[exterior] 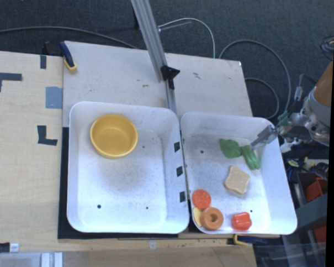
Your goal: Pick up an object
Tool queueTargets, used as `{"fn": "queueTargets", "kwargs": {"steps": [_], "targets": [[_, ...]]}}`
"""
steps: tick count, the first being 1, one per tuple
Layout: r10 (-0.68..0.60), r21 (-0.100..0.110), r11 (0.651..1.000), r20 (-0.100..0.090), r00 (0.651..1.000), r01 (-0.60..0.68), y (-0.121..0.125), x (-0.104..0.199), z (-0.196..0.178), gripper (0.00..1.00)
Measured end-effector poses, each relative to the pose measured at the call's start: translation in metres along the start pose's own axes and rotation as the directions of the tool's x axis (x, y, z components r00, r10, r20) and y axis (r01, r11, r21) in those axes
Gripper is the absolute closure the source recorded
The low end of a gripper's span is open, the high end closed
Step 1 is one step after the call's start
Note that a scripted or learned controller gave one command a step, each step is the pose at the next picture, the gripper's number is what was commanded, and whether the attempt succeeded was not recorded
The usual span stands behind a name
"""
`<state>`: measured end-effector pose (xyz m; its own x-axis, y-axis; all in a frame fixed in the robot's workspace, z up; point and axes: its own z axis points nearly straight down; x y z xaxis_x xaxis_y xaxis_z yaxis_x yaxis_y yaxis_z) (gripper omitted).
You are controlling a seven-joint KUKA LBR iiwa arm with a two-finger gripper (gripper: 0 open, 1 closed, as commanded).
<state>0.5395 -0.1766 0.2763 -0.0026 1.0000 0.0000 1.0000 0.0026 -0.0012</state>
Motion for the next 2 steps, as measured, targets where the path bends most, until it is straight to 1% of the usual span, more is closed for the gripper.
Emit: {"fn": "queueTargets", "kwargs": {"steps": [1, 2], "targets": [[0.001, 0.000, 1.000, 0.000, 1.000, -0.001, 0.000, 0.000, 0.000, 0.00], [0.002, 0.007, 1.000, -0.001, 1.000, -0.002, -0.004, -0.003, 0.063, 0.00]]}}
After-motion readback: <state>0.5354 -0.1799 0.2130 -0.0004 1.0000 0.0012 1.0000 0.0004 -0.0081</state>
